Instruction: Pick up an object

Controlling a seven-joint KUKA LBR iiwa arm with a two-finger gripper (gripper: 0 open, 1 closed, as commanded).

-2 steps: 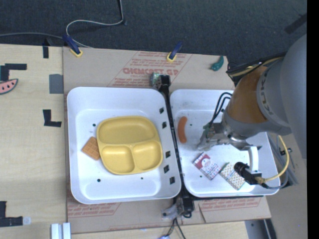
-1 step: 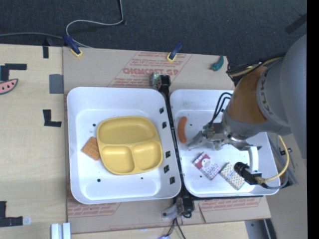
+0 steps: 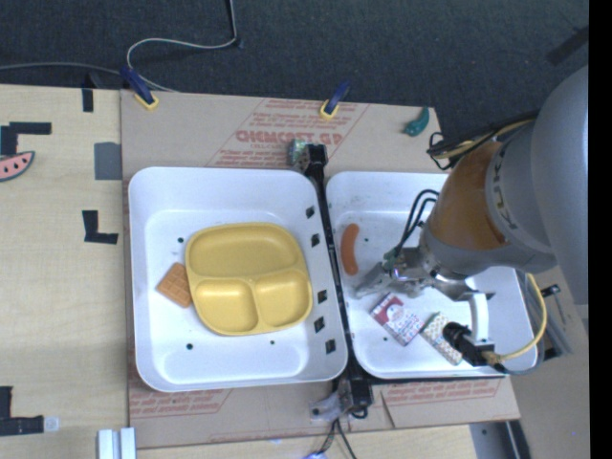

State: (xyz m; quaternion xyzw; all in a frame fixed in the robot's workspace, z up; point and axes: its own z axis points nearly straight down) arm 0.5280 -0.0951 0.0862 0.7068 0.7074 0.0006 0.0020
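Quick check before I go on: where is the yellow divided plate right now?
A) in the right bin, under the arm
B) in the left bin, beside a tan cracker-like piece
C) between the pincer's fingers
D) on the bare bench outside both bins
B: the yellow divided plate lies flat in the left bin, with the tan cracker-like piece tucked at its left edge.

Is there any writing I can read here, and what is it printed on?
"CHEMCRET..." roughly, in red on the cardboard sheet behind the bins; its letters are blurred, so the reading is unsure.
Red print on the cardboard's front edge: too small to read.
Small red-and-white packet in the right bin: unreadable.
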